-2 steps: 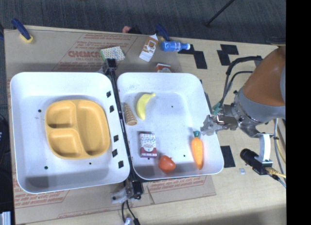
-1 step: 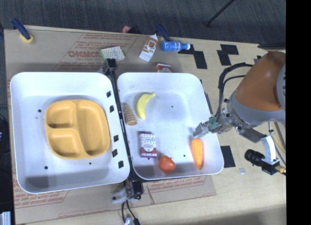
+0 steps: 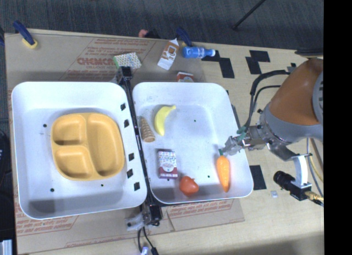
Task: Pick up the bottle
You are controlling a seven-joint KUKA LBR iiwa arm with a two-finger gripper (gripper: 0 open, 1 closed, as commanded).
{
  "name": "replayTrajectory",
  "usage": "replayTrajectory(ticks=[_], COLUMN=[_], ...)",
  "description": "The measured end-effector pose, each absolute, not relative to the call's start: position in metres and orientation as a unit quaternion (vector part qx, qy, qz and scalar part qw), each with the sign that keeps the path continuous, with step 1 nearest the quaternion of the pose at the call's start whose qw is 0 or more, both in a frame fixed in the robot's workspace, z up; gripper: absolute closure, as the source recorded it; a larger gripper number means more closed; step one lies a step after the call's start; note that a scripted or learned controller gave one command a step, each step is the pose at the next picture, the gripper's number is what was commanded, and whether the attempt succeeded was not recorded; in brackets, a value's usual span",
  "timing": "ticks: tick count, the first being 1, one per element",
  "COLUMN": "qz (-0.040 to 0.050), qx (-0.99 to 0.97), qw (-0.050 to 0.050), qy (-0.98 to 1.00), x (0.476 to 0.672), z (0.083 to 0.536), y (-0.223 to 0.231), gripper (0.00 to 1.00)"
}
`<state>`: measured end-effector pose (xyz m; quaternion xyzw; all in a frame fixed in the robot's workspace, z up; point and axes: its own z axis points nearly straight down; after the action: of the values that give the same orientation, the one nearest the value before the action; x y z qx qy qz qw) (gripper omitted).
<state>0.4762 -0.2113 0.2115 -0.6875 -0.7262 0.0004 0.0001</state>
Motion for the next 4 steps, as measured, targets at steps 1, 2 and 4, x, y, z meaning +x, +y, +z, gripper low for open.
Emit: replayTrajectory(ticks=[1,2,4], qz=[0.0004,0.0006,0.0003], qx=[-0.553,-0.651,-0.416], qw=[-0.001,0.002,0.001], qy=[-0.833,-0.759,-0.909], x=[0.477,0.476,0.476], z=[0.227,0.216,0.218], y=[-0.211,-0.211,-0.211], gripper=[1.00,1.00,1.00])
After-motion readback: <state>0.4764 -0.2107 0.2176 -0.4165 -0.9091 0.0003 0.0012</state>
